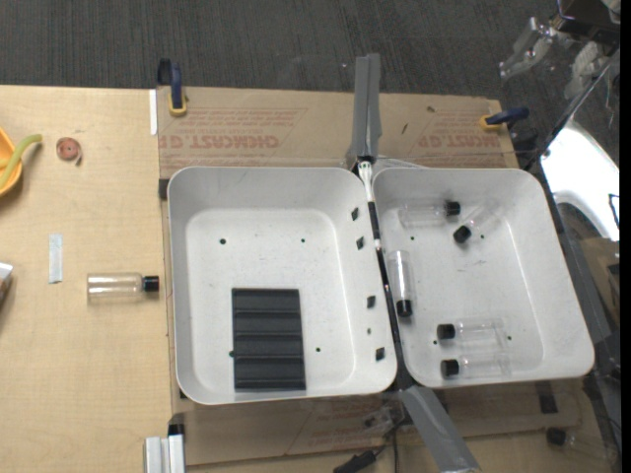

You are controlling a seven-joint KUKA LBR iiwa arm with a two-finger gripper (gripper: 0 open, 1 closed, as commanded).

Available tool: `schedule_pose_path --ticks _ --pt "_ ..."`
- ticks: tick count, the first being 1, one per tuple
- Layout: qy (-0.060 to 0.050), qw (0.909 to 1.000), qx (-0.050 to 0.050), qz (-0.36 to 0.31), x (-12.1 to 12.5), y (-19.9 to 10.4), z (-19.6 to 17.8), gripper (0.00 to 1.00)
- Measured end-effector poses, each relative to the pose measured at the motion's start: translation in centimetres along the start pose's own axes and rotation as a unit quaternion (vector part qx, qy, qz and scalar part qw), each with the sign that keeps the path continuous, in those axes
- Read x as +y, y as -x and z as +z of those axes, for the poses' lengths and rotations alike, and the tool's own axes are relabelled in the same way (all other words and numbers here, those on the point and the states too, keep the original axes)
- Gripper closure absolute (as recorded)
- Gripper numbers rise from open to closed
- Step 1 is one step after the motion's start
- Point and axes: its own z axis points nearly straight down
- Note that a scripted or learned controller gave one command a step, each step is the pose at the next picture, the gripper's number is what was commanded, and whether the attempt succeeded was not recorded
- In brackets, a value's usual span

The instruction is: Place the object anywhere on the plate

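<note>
Black and ribbed, the plate (266,339) sits at the near end of the left bin (179,264), far from the pincer (533,47) and well off to its side, with nothing resting on it. The pincer hangs beyond the far corner of the right bin (540,215), outside both bins and clear of everything in them. It is small and blurred against the dark floor, so what I take for it may partly be cabling, and I cannot tell whether it is spread or pressed together. Nothing is visibly carried.

The task's thing is presumably one of the clear, black-capped vials (429,211) in the right bin. Two lie closest to the pincer, just inside the bin's far end. One lies along the dividing wall, further off. Two more lie side by side at the end farthest from the pincer. A stray vial (120,285) lies on the bench (89,372), past the left bin and farthest from the pincer.

By my reading, the task is barely begun: picking a vial, carrying it across the divider and setting it on the plate all remain.
</note>
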Motion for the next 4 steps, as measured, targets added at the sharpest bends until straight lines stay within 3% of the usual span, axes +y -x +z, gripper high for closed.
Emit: schedule_pose_path --ticks 1,2,3,4 --pt "-0.001 0.9967 0.000 0.081 -1.4 7.2 1.4 0.00" --pt "-0.001 0.9659 0.000 0.259 -0.9 -5.1 1.3 0.00" --pt "-0.001 0.9405 0.000 0.340 -5.8 3.0 0.1 0.00" --pt "-0.002 0.9112 0.000 0.412 -7.2 11.0 0.1 0.00"
